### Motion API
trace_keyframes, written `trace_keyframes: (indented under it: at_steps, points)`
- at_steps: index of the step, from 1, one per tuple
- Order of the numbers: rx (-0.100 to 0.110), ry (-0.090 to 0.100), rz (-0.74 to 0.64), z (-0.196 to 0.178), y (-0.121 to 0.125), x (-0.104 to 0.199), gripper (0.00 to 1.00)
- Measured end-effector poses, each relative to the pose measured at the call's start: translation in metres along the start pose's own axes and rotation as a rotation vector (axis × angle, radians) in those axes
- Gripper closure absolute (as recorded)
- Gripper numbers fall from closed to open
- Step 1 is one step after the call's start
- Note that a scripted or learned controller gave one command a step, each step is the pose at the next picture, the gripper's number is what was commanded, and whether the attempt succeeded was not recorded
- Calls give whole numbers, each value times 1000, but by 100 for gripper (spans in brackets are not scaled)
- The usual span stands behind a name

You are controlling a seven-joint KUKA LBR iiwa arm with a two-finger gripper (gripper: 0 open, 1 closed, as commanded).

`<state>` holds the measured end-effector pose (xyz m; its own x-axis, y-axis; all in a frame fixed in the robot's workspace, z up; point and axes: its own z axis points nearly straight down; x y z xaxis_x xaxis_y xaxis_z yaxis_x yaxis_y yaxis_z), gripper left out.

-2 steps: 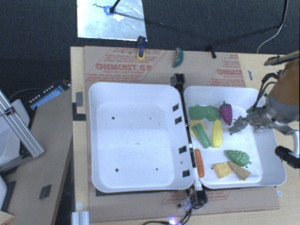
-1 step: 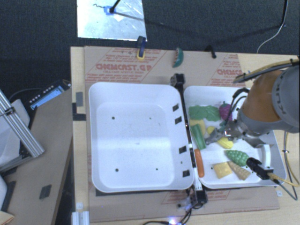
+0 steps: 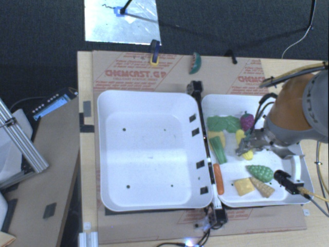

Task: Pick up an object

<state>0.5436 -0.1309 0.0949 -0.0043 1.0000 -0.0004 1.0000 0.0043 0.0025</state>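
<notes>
Yellow plastic toy (image 3: 247, 154), small, rounded, under jaws (image 3: 243, 149); grip state unclear; bumpy green toy (image 3: 259, 172) near.

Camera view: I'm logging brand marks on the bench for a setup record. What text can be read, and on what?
"CHEMCAST GP", red, on the brown sheet behind the left bin.
The same red print repeats on the sheet's right part, cut off by the arm.
Other prints: too blurred.
</notes>
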Motion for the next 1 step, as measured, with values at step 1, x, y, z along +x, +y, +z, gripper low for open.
trace_keyframes:
  at_steps: [1]
  points:
    - [-14,0,-9,-96,88,67,100]
